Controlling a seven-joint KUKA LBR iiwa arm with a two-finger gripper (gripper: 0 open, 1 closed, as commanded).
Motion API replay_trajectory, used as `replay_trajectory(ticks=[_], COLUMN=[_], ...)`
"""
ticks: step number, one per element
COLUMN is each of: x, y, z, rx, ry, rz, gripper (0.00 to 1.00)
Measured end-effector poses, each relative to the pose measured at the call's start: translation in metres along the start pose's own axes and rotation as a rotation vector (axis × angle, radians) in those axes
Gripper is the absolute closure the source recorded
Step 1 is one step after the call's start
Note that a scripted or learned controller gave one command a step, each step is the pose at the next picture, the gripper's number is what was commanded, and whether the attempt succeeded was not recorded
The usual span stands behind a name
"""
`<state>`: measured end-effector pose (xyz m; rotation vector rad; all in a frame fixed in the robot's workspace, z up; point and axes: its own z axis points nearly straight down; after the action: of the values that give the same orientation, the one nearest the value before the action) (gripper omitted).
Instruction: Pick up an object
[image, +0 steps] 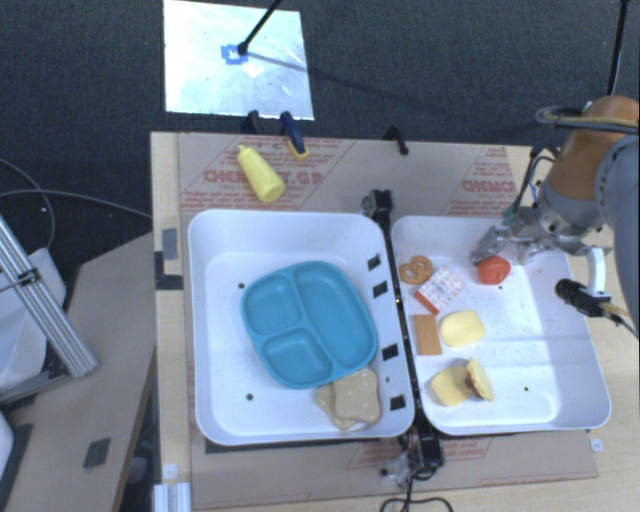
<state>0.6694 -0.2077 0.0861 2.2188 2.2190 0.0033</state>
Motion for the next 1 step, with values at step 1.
replay_trajectory(ticks=[1], x=[0.0325], y=[0.0001], z=[0.0012], rx=[0.002], ry=[0.001], rz=[-0.006], gripper=[0.00])
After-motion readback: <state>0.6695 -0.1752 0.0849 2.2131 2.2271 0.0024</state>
